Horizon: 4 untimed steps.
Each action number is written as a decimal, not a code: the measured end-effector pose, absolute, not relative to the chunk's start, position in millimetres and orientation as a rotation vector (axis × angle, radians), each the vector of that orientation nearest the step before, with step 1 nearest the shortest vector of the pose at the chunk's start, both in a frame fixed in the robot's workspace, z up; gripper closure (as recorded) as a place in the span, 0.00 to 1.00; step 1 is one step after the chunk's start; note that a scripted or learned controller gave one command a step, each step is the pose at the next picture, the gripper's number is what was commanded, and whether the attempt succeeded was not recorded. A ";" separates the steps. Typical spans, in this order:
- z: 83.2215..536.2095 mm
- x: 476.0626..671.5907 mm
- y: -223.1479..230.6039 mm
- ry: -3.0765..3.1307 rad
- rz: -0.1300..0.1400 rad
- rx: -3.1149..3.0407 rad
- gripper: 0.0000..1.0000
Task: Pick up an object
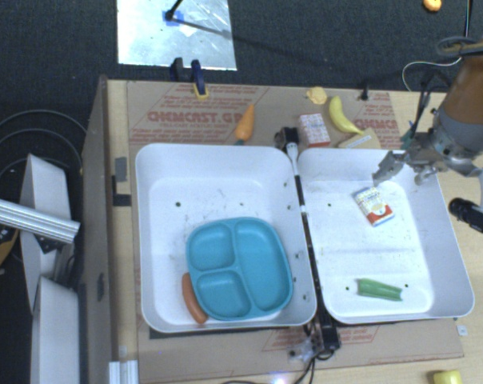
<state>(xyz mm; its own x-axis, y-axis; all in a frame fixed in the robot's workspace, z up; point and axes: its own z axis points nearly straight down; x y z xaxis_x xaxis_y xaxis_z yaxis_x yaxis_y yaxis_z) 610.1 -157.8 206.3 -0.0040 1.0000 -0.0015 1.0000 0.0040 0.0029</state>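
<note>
Gripper (385,170): finger state cannot be told, poised near right bin's (445,238) far edge beside small red-and-white carton (374,206). Advice: centre over carton, descend squarely.

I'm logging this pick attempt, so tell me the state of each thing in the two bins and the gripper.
Blue tray: flat in left bin.
Sausage: lying against tray's edge.
Small carton: lying in right bin, not held.
Green vegetable: lying flat, right bin.
Gripper: above right bin, near carton.

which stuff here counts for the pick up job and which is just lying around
For the job: gripper; small red and white carton; green pepper, both in right white bin.

Lying about: blue divided plate; orange sausage; yellow banana; orange carrot.
</note>
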 end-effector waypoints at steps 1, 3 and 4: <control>151.7 619.9 -170.4 2.221 0.000 2.217 0.00; 115.3 606.6 -169.5 2.222 -0.001 2.218 0.00; 126.4 607.6 -169.7 2.223 0.002 2.214 1.00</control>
<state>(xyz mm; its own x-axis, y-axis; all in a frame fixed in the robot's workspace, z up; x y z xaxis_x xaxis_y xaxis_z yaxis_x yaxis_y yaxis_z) 607.6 -169.7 126.4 -0.0039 1.0000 -0.0023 1.0000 0.0039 0.0042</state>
